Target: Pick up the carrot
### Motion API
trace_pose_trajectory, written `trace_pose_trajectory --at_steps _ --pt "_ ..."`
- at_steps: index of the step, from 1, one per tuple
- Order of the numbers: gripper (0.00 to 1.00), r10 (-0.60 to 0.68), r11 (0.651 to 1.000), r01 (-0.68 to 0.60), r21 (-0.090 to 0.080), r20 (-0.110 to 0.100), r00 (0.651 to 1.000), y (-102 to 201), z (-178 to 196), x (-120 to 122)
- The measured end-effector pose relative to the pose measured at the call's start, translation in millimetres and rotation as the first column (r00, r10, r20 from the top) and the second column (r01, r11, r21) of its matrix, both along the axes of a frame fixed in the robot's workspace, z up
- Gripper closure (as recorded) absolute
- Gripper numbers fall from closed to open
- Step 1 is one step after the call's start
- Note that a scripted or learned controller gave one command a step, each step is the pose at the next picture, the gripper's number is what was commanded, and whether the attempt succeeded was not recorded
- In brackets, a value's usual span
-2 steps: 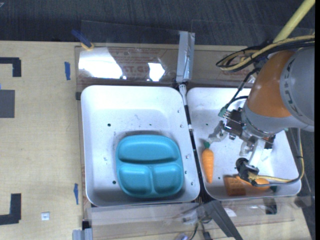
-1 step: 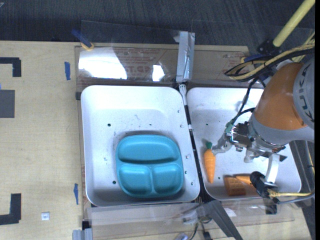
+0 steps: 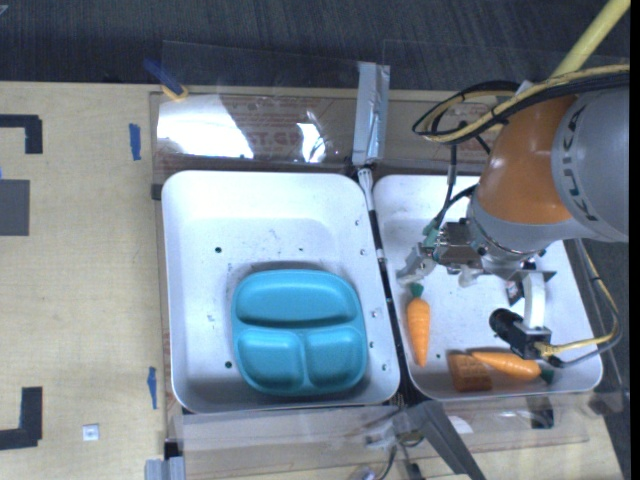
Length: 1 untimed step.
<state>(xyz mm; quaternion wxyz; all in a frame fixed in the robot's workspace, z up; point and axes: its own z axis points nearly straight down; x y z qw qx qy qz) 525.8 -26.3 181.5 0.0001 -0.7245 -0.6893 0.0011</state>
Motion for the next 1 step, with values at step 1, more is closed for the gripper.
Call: trace_pose_trajectory --at_steps 1 --pt "0.00 -0.020 1.000 0.020 0.001 -0.004 1.000 -29.8 0.2 -39.4"
